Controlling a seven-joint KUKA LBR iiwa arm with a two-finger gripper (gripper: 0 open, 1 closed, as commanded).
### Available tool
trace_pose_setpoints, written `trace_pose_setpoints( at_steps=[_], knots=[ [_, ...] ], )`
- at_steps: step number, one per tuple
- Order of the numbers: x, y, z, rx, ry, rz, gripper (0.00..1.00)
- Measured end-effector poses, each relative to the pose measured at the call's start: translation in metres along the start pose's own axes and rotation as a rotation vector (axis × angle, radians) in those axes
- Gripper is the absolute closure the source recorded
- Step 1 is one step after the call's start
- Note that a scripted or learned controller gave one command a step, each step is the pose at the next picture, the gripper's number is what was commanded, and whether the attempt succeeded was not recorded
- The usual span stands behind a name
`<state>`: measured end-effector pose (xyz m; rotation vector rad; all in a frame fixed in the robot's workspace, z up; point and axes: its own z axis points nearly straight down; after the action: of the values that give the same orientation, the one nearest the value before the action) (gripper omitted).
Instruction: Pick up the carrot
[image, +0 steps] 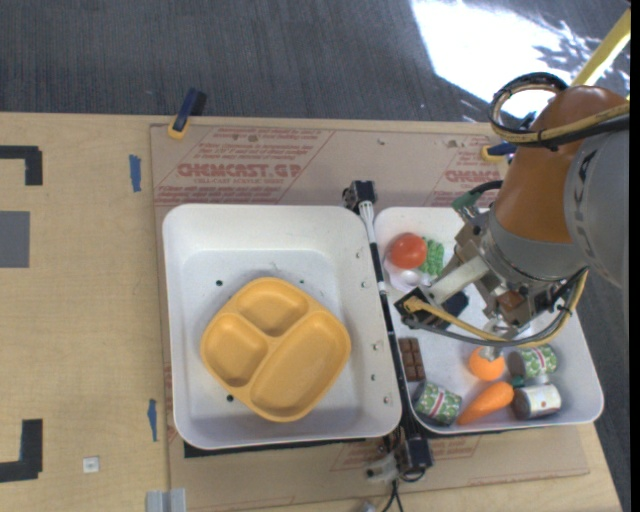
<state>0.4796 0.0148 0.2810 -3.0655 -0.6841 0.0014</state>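
— Where's the gripper (497, 330)?
— Low in the right bin (580, 395), above an orange (487, 366) — grip hidden, I cannot tell.
— The carrot (487, 401)?
— Lying near the bin's front edge, beside a can (437, 402).

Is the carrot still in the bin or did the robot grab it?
Still in the bin. The carrot lies flat on the right bin's floor near its front edge, below the gripper.

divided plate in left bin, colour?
Yellow-orange, per the camera view: divided plate.
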Motion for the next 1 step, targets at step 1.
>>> trace_pose_setpoints(
  at_steps=[1],
  knots=[
    [-0.0091, 0.0174, 0.0778, 0.002, -0.002, -0.126, 0.00]
  ],
)
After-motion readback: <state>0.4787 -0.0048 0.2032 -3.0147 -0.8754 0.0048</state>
